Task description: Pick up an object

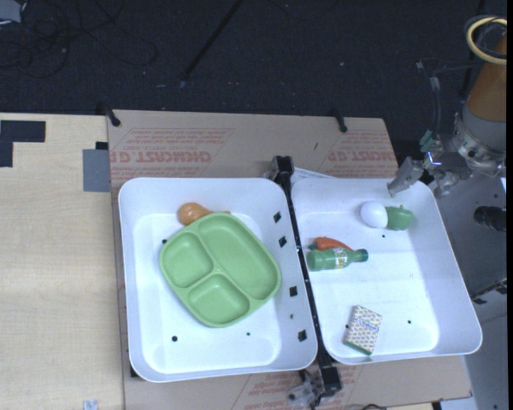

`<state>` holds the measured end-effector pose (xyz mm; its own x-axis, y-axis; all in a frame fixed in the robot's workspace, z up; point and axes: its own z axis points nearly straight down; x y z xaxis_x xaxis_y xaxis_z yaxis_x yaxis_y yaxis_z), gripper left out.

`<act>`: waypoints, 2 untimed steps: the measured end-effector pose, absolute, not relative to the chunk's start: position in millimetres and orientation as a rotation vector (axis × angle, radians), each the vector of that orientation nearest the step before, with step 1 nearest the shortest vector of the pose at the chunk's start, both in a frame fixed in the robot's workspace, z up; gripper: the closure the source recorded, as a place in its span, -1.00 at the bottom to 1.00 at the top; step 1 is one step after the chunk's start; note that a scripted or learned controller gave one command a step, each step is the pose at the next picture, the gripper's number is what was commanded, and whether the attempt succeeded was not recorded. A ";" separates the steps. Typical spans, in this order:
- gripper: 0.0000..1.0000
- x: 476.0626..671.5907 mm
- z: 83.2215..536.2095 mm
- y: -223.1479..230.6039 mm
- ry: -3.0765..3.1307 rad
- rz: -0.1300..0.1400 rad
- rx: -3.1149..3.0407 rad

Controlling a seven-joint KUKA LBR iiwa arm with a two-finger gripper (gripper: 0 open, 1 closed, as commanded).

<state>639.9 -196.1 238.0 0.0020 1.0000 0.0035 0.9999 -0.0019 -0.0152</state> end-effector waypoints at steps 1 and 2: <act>-1.00 642.3 246.0 -196.0 -2.220 0.002 -2.220; -1.00 641.6 182.0 -197.5 -2.217 0.006 -2.217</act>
